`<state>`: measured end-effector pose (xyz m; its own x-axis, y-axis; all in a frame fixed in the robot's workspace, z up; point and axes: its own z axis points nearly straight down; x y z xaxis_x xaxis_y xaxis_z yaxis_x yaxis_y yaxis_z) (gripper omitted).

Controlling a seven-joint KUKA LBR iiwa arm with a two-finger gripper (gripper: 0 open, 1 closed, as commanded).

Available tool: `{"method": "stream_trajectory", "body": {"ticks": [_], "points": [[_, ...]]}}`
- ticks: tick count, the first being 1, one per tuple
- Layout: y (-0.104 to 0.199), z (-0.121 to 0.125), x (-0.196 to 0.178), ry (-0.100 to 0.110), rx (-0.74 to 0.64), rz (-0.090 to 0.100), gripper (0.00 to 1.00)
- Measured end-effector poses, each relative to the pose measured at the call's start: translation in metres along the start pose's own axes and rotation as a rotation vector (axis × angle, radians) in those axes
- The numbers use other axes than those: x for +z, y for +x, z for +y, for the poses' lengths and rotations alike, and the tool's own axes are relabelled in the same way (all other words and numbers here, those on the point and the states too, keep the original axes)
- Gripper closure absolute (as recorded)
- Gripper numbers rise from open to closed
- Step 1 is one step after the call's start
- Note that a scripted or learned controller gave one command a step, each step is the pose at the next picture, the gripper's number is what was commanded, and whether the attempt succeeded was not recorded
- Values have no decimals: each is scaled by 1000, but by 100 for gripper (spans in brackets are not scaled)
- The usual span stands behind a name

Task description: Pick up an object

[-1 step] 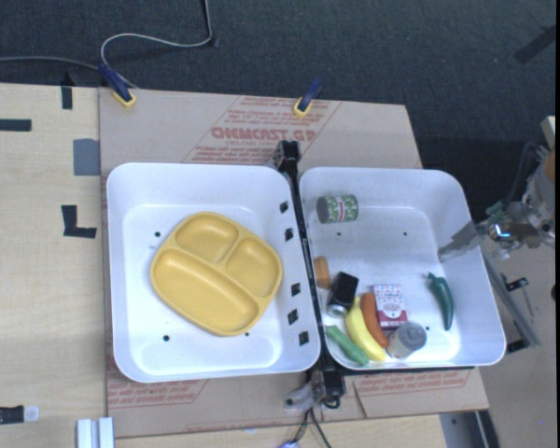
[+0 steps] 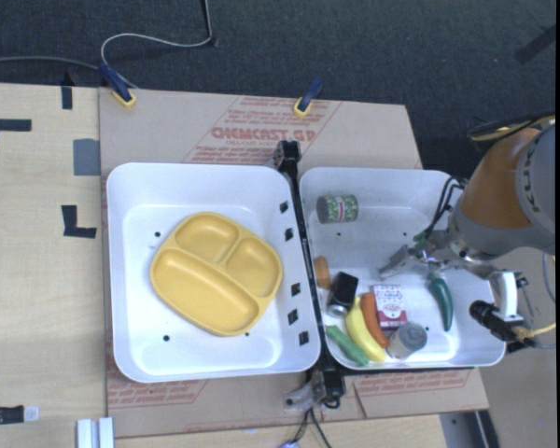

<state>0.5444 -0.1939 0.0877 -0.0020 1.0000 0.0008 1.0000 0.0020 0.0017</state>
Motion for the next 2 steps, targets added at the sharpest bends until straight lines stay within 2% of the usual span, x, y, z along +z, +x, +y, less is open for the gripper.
{"method": "stream_trajectory", "body": {"ticks": [2], "points": [[100, 96, 3, 1, -1, 0, 0]]}}
